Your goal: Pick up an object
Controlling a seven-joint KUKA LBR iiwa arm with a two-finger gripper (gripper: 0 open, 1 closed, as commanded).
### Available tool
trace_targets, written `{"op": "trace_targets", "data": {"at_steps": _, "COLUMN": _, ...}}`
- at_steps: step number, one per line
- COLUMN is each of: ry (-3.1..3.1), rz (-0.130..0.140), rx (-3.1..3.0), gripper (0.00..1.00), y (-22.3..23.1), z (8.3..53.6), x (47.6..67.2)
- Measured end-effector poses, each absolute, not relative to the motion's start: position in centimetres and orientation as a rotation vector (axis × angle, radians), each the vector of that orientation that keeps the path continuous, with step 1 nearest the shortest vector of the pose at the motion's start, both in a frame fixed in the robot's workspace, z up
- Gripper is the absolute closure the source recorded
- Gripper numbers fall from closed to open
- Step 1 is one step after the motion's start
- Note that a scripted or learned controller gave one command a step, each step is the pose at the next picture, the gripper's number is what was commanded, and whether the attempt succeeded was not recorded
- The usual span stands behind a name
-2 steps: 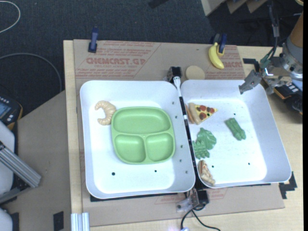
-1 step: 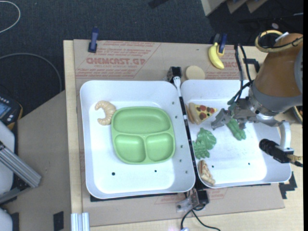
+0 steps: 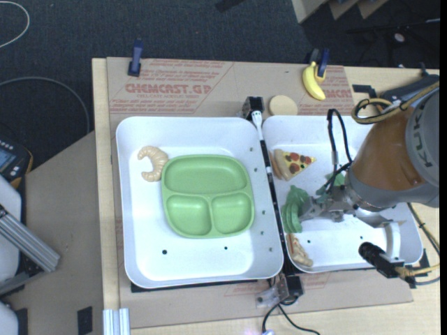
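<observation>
At the near left corner of the right bin, a tan food piece is seen lying against the wall. Just beyond it, a green leaf is found beside the same wall. The gripper is set low over the right bin, just beside the leaf on its right; contact cannot be judged, and whether the claw is released or clenched cannot be told. In the left bin, a green plate is laid flat, with a croissant touching its far left corner. Farther back in the right bin, a pizza slice is placed near the left wall. Beyond the bins, a tan disc and a banana are seen on the board.
</observation>
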State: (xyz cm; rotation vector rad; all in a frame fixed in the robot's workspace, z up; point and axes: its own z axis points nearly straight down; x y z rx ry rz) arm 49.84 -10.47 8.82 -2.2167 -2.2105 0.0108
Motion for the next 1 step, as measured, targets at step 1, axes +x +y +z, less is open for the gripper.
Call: {"op": "trace_targets", "data": {"at_steps": 1, "ry": -2.221, "rz": -0.002, "rx": -2.225, "gripper": 1.00, "y": -10.49, "z": 10.43, "x": 50.31}}
